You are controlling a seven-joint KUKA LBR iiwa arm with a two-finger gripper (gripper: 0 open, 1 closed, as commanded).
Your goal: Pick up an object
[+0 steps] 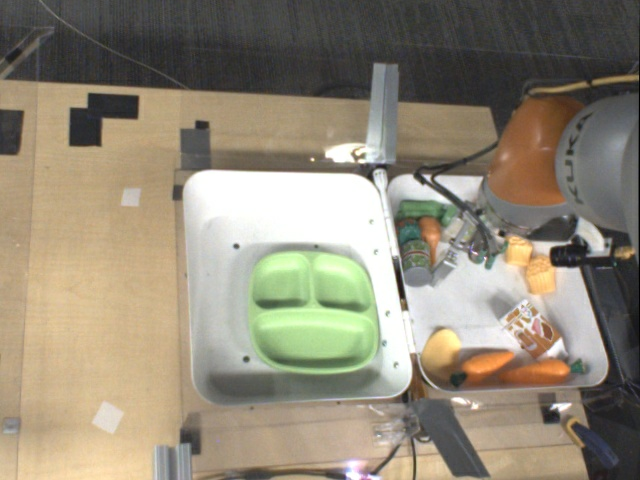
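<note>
From my console: gripper (pixel 455 253) low in the right bin (pixel 590 353), upper-left part, beside a small can (pixel 415 253) and carrot piece (pixel 430 233); I can't tell its grasp state.

- I see a small can (pixel 414 256) with a dark, greenish label against the left wall of the right bin (pixel 596 340), lying just beside the claw (pixel 452 258).
- Above it, a green item (pixel 420 210) lies flat near the bin's top left corner, with a slim orange piece (pixel 430 232) next to it.
- Two yellow-orange blocks (pixel 530 264) sit close together toward the right side.
- A printed brown-and-white packet (pixel 528 328) lies tilted lower right.
- Along the bottom wall, a pale yellow rounded fruit (pixel 441 349) touches two carrots (pixel 515 368) lying lengthwise, side by side.
</note>
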